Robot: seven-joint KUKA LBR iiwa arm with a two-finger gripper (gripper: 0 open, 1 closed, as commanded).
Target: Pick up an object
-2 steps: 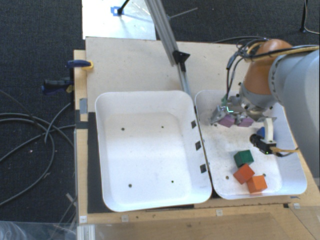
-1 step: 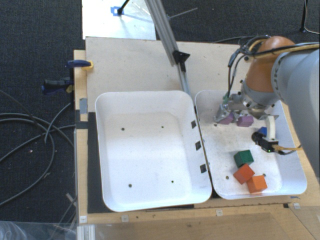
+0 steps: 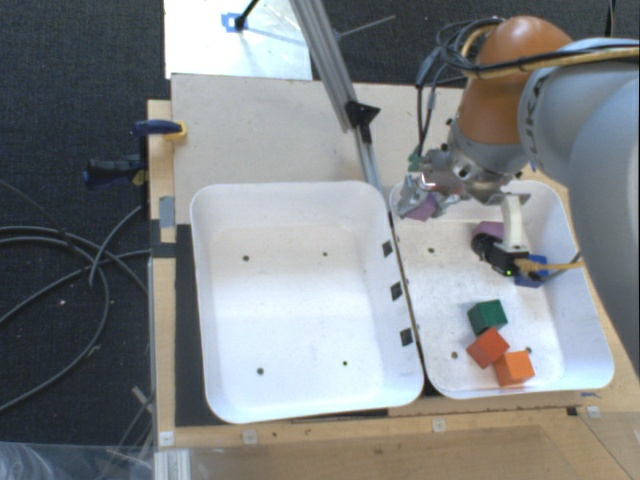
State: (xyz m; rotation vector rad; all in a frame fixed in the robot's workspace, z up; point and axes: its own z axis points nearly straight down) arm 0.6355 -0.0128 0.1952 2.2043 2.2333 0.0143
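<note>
The hand (image 3: 425, 196) sits low over the far left corner of the right bin (image 3: 580, 268), with a purple block (image 3: 424, 206) showing right at its tip. Whether that block is pinched or merely lies beneath it I cannot tell, nor whether the hand is spread or pressed together (the wrist hides that part). The block looks small and chunky, with no clear long axis visible.

The other pieces lie well apart from it: a green block (image 3: 487, 315), an orange block (image 3: 487, 348) and a second orange block (image 3: 514, 367) are clustered near the front of the same bin, corners turned at a slant. A pinkish piece (image 3: 489, 230) sits mid-bin by a dark fitting on the arm. The left bin (image 3: 210, 268) and the worktop (image 3: 260, 128) lie beyond.
</note>
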